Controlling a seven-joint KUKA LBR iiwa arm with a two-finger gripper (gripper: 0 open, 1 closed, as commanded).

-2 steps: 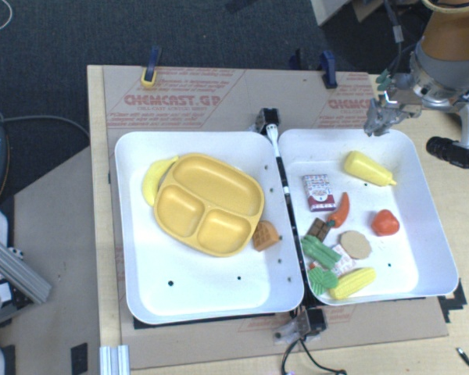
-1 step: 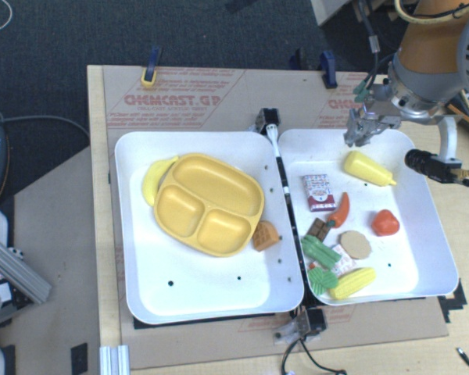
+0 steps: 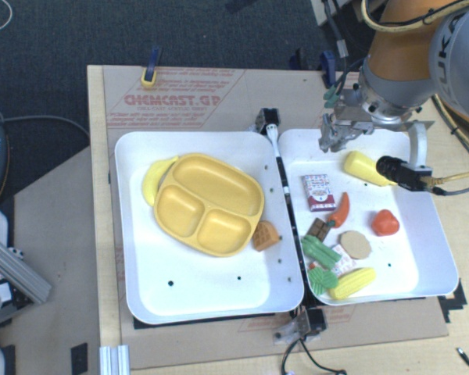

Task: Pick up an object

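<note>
My gripper [image 3: 334, 141] hangs over the far left corner of the right bin [image 3: 442, 248], with nothing visibly in it. Just to its right lies a yellow lemon-shaped piece [image 3: 361, 166]. Nearer the camera sit a red and white box [image 3: 318, 191], an orange carrot [image 3: 341, 209] and a red tomato [image 3: 385, 222]. Closer still are a brown chocolate piece [image 3: 319, 229], a beige cookie [image 3: 355, 245], a green vegetable [image 3: 320, 251] and a yellow corn cob [image 3: 352, 283].
The left bin [image 3: 133, 209] holds a yellow divided plate [image 3: 207, 204] lying over a flat yellow piece [image 3: 151, 180], with a brown pastry [image 3: 266, 235] at its right. A black clip [image 3: 267, 119] sits at the bins' far join.
</note>
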